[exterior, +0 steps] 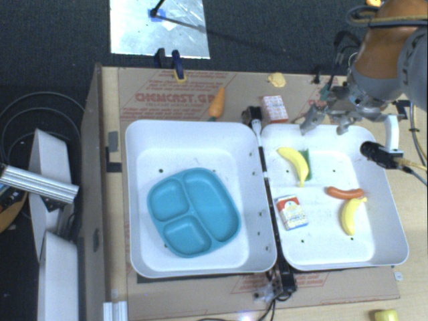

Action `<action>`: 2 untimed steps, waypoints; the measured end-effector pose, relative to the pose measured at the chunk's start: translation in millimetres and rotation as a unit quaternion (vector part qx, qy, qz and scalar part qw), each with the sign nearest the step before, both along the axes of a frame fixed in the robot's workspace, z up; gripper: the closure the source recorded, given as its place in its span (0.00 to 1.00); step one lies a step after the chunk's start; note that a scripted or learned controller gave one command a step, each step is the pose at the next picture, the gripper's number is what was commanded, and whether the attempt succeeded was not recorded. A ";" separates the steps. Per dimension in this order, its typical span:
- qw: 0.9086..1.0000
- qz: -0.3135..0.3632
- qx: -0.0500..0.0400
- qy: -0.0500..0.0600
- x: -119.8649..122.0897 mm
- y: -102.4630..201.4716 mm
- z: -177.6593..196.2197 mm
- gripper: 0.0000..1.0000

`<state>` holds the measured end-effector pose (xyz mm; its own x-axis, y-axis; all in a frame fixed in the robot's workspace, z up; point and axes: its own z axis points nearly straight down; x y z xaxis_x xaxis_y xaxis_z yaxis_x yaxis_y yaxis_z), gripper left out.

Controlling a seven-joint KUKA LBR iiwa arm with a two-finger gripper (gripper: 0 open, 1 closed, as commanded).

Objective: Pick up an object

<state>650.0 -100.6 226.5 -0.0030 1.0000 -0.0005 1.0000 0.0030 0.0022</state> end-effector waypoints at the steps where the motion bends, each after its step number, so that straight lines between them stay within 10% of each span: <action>1: 1.000 0.002 0.000 0.002 4.2 18.7 -148.4 0.00; 2: 1.000 0.002 0.000 0.000 5.7 17.4 -130.8 1.00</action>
